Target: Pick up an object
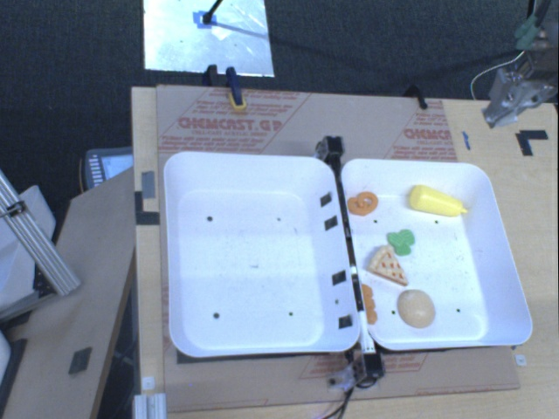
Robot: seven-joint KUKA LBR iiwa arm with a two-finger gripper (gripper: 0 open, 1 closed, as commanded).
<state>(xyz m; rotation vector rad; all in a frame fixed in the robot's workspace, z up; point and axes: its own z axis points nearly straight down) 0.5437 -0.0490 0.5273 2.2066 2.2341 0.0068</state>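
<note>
Grey hand (517,97) hangs beyond the right bin (502,234) (touching nothing).

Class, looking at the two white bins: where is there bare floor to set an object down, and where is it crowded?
The left bin offers bare floor wall to wall. In the right bin, bare floor runs along the right wall. The divider side is crowded: orange ring, yellow piece, green piece, waffle wedge, tan ball.

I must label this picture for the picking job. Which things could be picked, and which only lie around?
For picking, right bin:
yellow piece
orange ring
green piece
wedge
tan ball

Lying around:
left bin
metal sheet
cardboard
</note>
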